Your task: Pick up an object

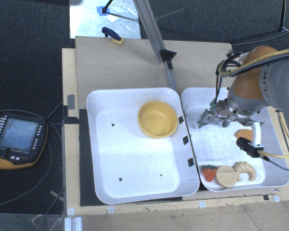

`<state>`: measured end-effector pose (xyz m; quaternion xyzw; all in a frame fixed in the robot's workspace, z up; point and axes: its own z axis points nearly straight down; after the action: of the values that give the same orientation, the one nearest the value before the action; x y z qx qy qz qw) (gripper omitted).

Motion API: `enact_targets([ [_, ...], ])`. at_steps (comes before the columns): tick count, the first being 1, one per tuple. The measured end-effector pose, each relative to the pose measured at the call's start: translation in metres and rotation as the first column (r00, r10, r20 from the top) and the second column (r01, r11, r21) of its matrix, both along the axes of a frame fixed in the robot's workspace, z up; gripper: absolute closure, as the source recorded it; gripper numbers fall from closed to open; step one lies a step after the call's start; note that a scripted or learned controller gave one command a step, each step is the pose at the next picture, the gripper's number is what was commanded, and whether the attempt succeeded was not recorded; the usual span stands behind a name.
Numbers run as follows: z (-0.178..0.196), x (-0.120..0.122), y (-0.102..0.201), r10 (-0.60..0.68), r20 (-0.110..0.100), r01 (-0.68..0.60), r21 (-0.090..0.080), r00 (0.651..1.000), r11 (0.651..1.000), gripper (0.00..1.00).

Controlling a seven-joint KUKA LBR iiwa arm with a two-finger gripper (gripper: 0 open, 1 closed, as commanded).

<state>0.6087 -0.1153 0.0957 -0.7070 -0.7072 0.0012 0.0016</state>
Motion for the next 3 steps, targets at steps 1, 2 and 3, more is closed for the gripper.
enact_targets([
  [1, 0.014, 0.002, 0.000, 0.000, 0.006, 0.000, -0.001, 1.000, 1.000, 1.00],
  [2, 0.065, -0.006, 0.004, 0.000, 0.009, 0.000, -0.001, 1.000, 1.000, 1.00],
  [3, 0.118, -0.005, 0.004, 0.000, 0.009, 0.000, -0.001, 1.000, 1.000, 1.00],
])
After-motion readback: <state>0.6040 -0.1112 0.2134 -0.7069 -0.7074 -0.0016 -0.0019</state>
